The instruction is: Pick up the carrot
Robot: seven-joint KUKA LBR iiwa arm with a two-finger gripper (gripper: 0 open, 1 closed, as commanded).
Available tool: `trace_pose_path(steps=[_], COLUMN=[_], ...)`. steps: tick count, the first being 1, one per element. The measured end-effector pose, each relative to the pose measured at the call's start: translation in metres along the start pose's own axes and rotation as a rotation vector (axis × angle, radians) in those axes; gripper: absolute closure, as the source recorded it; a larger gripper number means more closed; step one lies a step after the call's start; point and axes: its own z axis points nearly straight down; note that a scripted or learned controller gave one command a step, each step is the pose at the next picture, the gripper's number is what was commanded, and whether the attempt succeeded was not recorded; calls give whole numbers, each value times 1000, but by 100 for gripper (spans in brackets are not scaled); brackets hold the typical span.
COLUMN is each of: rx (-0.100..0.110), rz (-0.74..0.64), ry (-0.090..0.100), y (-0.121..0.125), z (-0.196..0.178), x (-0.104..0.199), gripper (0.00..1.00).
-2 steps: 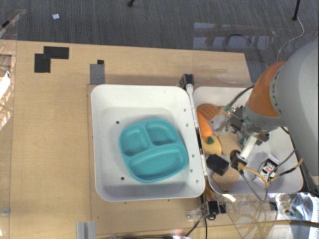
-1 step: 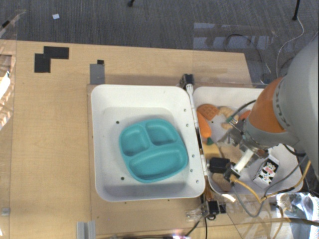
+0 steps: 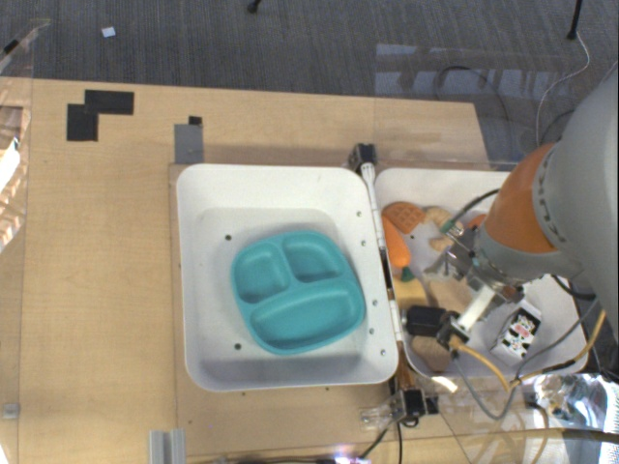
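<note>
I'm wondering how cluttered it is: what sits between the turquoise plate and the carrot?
In the camera view, nothing loose: just bare white bin floor and the two bins' adjoining rims separate the teal plate from the carrot.

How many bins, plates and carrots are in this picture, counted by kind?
Bins: 2, left bin and right bin
Plates: 1, teal plate in the left bin
Carrots: 1, carrot in the right bin
Total: 4

My arm (image 3: 546, 201) hangs over the right bin (image 3: 435, 175); carrot (image 3: 396, 248) lies against its left wall. Teal divided plate (image 3: 295, 293) sits flat in left bin (image 3: 205, 259).
</note>
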Motion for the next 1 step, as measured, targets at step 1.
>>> trace_pose_path(steps=[1], rx=[15], rz=[213], ry=[-4], y=[-83], z=[-88], x=[51], gripper=[100])
